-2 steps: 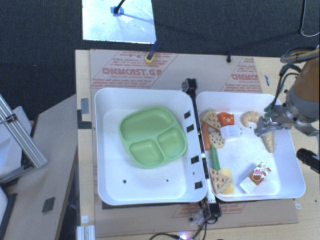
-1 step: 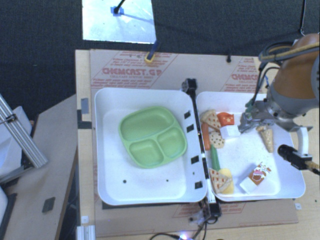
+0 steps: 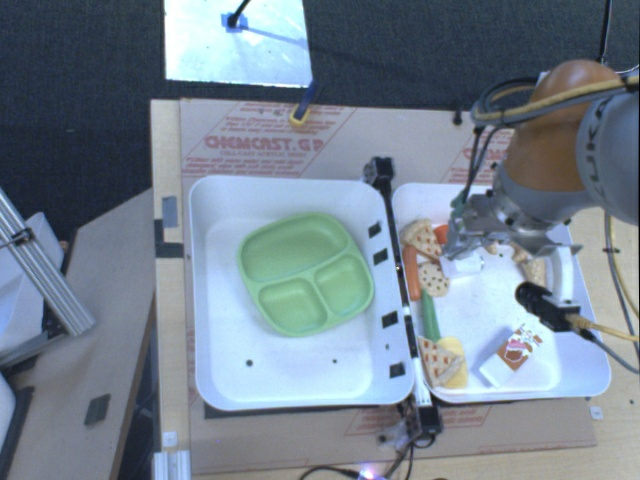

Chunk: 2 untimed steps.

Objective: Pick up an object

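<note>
Single fixed camera, mounted above bench [image 3: 260, 133], angled downward at slant. Both white bins in frame: left bin [image 3: 215, 358] near centre, right bin [image 3: 575, 373] toward right side. Arm [image 3: 560, 158] enters from right. Mid-range standoff; dark floor visible along top, beyond bench.

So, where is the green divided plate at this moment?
The green divided plate lies in the left white bin in the camera view, near its centre, left of the black divider between the bins.
</note>
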Available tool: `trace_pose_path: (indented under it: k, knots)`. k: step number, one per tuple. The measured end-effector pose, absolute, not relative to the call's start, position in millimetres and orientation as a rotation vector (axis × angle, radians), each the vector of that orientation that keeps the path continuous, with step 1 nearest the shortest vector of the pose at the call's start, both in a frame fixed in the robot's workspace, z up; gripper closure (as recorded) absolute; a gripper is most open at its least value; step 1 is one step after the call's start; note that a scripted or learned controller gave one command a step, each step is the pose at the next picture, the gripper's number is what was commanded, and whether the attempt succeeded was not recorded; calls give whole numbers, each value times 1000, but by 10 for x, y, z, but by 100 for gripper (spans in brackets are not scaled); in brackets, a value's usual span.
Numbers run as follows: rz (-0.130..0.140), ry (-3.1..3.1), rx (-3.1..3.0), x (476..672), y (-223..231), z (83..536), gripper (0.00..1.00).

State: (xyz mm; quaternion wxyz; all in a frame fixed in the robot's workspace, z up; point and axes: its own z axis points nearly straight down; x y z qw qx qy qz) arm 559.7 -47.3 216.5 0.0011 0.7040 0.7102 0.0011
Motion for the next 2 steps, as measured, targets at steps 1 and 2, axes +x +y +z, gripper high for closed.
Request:
trace_pose_path:
  k: [1,2]
  knots:
    - [6,2231,2209,5899,24,2174,100]
    - [5,2233,2210,5963,618,2206,100]
